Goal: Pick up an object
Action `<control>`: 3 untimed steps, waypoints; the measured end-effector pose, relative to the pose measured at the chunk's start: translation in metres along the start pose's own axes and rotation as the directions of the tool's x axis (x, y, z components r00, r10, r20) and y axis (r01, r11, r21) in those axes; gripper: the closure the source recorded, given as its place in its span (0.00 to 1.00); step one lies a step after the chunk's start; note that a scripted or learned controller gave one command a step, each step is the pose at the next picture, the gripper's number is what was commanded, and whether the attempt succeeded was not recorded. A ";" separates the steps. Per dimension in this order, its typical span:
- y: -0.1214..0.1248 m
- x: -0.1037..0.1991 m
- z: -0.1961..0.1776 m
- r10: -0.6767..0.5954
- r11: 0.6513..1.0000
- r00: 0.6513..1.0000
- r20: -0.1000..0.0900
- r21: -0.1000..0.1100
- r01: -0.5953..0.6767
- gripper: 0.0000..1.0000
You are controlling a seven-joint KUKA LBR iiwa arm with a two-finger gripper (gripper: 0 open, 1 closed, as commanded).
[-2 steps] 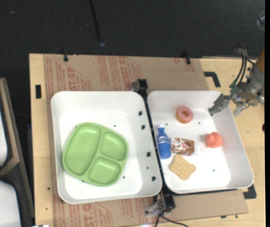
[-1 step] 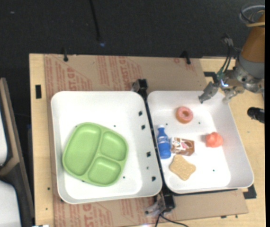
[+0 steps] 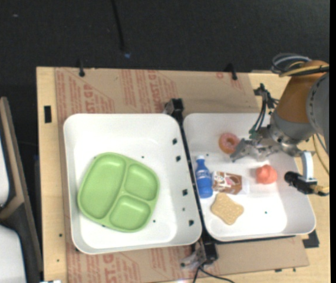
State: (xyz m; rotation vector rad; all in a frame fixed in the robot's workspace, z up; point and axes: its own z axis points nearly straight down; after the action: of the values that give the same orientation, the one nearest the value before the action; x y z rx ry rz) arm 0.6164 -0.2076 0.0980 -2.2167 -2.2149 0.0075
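Observation:
In the right bin (image 3: 297, 217) lie a pinkish-orange donut (image 3: 227, 141), a blue bottle (image 3: 203, 178), a brown-and-white snack packet (image 3: 229, 183), a tan slice of toast (image 3: 226, 209) and a small red-orange object (image 3: 266, 174). My gripper (image 3: 248, 150) hangs low over the upper middle of this bin, just right of the donut and up-left of the red-orange object. Nothing shows between its fingers.
The left bin (image 3: 97, 131) holds a green divided plate (image 3: 118, 191). A black divider (image 3: 187, 158) runs between the two bins. The arm reaches in from the right over the right bin's far corner. Brown cardboard (image 3: 127, 90) lies beneath both bins.

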 end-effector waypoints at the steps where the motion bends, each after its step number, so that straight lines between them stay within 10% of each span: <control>1: 0.063 0.034 -0.001 0.003 1.000 1.000 0.004 -0.003 -0.003 0.00; 3: -0.041 0.043 -0.012 0.001 1.000 1.000 0.003 -0.010 -0.001 0.00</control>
State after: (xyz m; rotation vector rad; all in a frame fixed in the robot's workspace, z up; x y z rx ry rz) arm 0.5751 -0.1649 0.1104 -2.2245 -2.2205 -0.0004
